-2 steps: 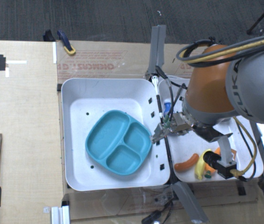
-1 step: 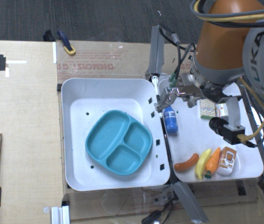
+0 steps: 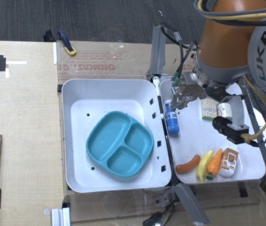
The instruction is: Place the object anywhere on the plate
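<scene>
A blue three-compartment plate (image 3: 119,143) lies in the left bin (image 3: 76,102), with nothing on it. A small blue bottle (image 3: 172,121) with a pale cap rests against the left wall of the right bin (image 3: 250,171). My gripper (image 3: 181,99) hangs just above and to the right of the bottle's cap end, close to it. The arm's wrist covers much of the gripper from this angle, and I cannot make out contact with the bottle.
A sausage (image 3: 188,164), a banana (image 3: 203,165), a carrot (image 3: 214,163) and a small orange-and-white packet (image 3: 229,162) lie along the right bin's near edge. A checked cracker-like piece (image 3: 209,108) sits beside the wrist. The divider wall (image 3: 163,126) separates the two bins.
</scene>
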Controlling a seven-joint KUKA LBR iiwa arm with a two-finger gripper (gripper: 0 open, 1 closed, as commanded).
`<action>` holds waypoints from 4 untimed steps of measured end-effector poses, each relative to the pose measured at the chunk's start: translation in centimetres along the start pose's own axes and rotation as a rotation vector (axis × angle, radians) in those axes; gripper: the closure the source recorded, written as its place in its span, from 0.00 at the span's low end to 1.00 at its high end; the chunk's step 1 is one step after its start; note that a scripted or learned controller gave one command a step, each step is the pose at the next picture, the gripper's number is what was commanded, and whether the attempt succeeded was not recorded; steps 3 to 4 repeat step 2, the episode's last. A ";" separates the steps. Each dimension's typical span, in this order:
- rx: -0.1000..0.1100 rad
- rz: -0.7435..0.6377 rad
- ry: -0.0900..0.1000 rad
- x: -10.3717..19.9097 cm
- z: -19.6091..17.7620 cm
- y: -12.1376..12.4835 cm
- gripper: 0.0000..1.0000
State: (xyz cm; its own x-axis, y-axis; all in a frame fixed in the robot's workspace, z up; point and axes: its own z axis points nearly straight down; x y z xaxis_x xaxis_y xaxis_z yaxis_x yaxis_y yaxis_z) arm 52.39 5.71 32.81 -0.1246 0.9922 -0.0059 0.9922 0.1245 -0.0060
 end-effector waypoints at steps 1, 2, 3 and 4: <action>0.001 0.184 0.003 2.2 4.2 0.2 1.00; 0.000 0.184 0.003 2.2 4.2 0.3 0.00; 0.000 0.184 0.003 2.2 4.2 0.3 0.00; 0.000 0.184 0.003 2.2 4.2 0.3 0.00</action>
